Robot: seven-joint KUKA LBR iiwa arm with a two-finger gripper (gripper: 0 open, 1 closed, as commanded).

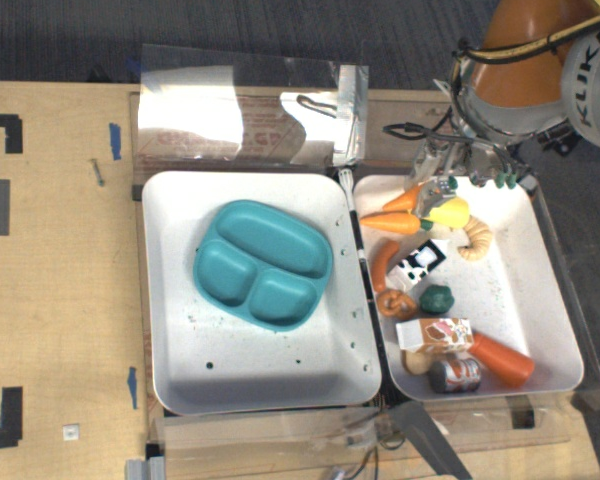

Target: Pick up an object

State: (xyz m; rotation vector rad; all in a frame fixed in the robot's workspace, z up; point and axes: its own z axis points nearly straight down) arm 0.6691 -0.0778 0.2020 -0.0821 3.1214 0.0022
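The bench (50, 268) of pale board is the broadest thing here, stretching away to the left of the jaws. On it sit two shallow white bins. The left bin (170, 348) lies well to the left of and below the jaws and bears a teal divided plate (263, 263), tilted a little, with three compartments. The right bin (550, 298) lies directly beneath the jaws and holds a scatter of toy food.

The arm (530, 38), grey with an orange band, comes in from the upper right, and its gripper (442, 180) hangs low over the far end of the right bin. Whether the jaws are released or clenched cannot be told: the fingers are lost among the clutter of cables and fittings, and nothing can be made out as pinched between them.

Just beneath the jaws and a little to their left lies a carrot (395, 212), orange, its point aimed left. Just below the jaws and touching the carrot is a small yellow lemon-like piece (448, 213). To the lower right of that rests a tan croissant-shaped piece (474, 238). Farther below the jaws, near the bin's left wall, an orange sausage-like piece (383, 264) stands next to a black-and-white tagged block (421, 259), and under these sits a dark green knob (437, 299). Well below the jaws, at the near end of the bin, lie a small carton (435, 333), a red-orange bottle-shaped piece (500, 359) and a little dark can (454, 373).
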